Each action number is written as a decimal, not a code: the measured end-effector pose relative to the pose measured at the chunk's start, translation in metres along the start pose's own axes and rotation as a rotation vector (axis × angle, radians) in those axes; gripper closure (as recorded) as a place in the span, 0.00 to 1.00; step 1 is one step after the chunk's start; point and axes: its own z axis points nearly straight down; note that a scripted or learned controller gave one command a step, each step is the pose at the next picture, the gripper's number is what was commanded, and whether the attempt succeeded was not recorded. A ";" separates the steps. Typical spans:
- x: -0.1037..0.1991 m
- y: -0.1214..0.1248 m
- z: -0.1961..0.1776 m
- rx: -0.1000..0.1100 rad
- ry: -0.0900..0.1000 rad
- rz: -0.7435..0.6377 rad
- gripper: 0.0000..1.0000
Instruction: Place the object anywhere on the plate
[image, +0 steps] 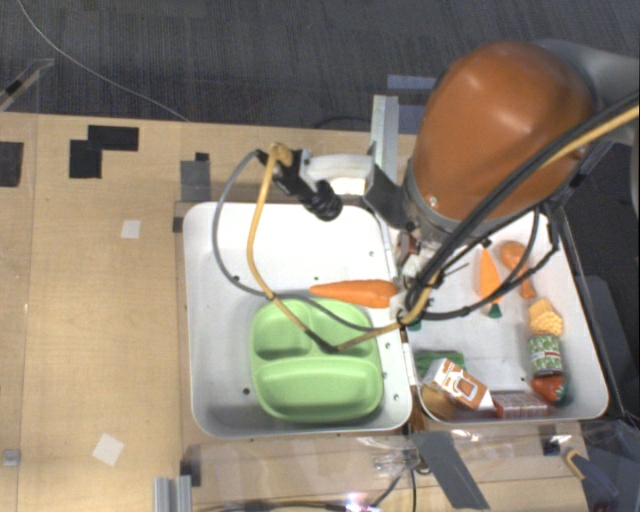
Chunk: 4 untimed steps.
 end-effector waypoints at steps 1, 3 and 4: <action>-0.002 -0.002 -0.138 0.002 0.012 -0.017 1.00; 0.025 0.109 0.085 -0.001 -0.001 0.127 1.00; 0.021 0.069 -0.005 0.002 0.009 -0.019 1.00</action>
